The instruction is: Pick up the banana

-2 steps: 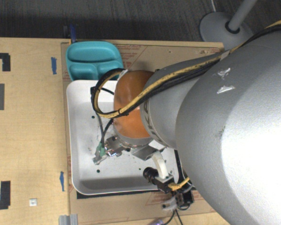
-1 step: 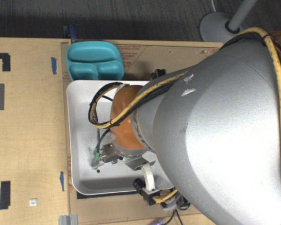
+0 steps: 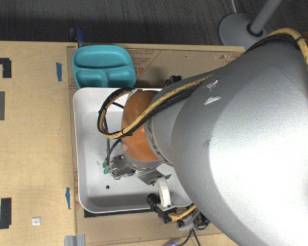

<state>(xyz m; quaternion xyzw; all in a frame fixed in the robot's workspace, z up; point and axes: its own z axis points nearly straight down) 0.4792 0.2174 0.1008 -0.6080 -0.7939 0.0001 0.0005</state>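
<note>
Camera view, entries from nearest the lens to farthest.

1. Arm (image 3: 246,137): a broad grey link, closest to the lens, enters from the right and tapers toward the picture's middle. It is bent steeply down over the bin.
2. Orange band (image 3: 136,129): rings the arm above the wrist, lying over the bin's middle.
3. Cable (image 3: 105,122): yellow and black strands run along the grey link, then loop out to the left of the orange band and back to the wrist.
4. Claw (image 3: 127,169): grey metal hardware below the orange band, pointed down at the bin floor, with a small green connector (image 3: 107,169) on its left side. Seen from above and behind, so whether it is wide, narrow or holding anything cannot be told.
5. White clip (image 3: 164,192): sits on the arm near the bin's front rim, with dark fittings beneath it.
6. White bin (image 3: 78,137): shallow with rounded corners; its right part lies under the arm. A dark speck (image 3: 108,187) marks the bare floor near the front.
7. Banana: place cannot be told, as the arm covers much of the bin.
8. Bench (image 3: 31,137): tan board with black marks and blue tape strips (image 3: 59,72).
9. Teal tray (image 3: 103,65): moulded, touching the bin's far rim.
10. Grey stand base (image 3: 238,29): round, on the dark floor (image 3: 118,6) beyond the bench.
</note>
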